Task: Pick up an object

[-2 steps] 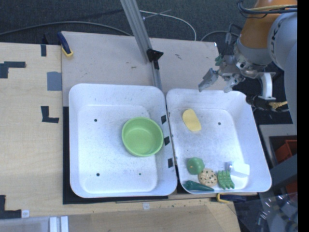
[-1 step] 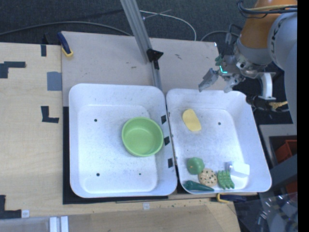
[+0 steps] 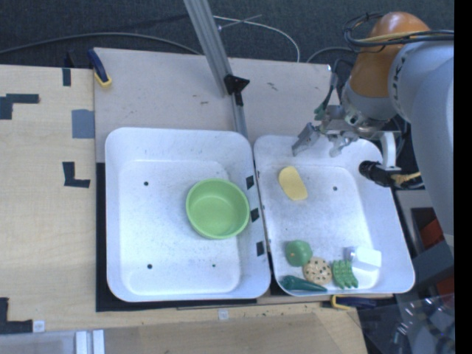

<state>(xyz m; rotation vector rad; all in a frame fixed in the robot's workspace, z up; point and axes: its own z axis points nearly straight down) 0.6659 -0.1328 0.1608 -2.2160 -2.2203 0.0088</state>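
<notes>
Above the far edge of the right-hand bin (image 3: 383,198), the gripper (image 3: 318,140) hangs with its jaws apart and nothing between them, so the approach looks to be the step in hand. Its nearest candidate, a yellow piece (image 3: 293,183), lies just below it on the white floor, calling for a short descent and a close, while a green ball (image 3: 298,252), a speckled cookie (image 3: 317,271) and other small toys crowd the near corner. A green bowl (image 3: 217,208) sits in the left bin (image 3: 133,161) on the pale wooden bench (image 3: 44,220).

A pale wooden bench (image 3: 44,220) stands on dark carpet (image 3: 88,9) strewn with cables (image 3: 273,32).
</notes>
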